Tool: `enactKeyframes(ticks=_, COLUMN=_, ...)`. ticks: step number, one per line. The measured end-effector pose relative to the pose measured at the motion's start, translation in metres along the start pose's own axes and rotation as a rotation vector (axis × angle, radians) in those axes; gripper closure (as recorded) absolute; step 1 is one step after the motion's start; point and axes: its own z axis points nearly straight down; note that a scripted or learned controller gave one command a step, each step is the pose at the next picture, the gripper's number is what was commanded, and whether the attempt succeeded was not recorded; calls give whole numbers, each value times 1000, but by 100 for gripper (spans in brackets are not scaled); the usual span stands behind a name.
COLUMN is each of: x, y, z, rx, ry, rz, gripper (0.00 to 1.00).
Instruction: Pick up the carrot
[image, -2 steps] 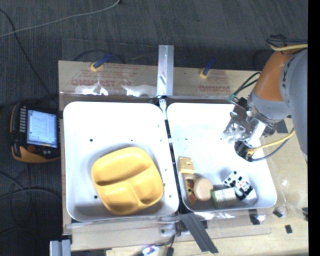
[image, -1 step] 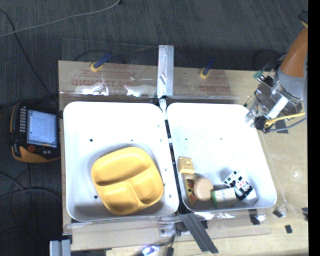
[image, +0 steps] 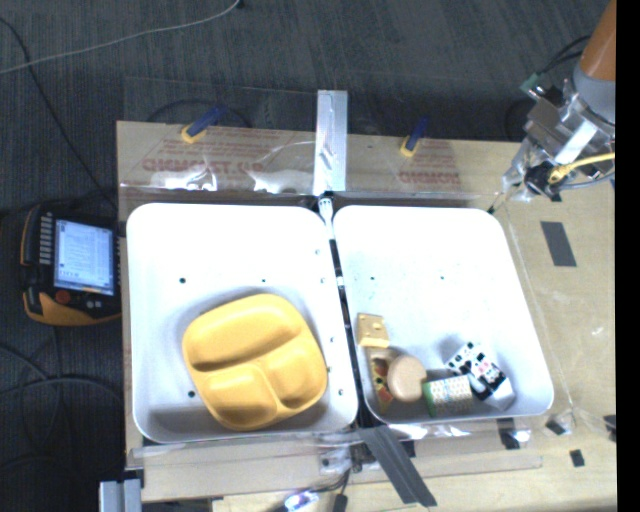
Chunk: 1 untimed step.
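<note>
Only a small orange-brown sliver (image: 379, 375) could be the carrot. It lies in the right bin (image: 430, 250) near the front left corner, wedged between the bin wall and a round beige piece (image: 405, 378). My gripper (image: 522, 168) hangs above the bench beyond the right bin's far right corner, well away from that cluster, and nothing shows in it. The arm's orange band (image: 604, 40) is at the top right.
A tan wooden block (image: 371, 330), a green-and-grey can (image: 447, 391) and a black-and-white patterned piece (image: 476, 368) crowd the right bin's front. A yellow divided plate (image: 256, 358) lies in the left bin (image: 200, 240). A handheld pendant (image: 70, 265) sits left of the bench.
</note>
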Motion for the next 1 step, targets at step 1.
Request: enactKeyframes(ticks=1, x=-1, y=-24, z=-7, rx=2, ry=-3, rz=463, gripper=100)
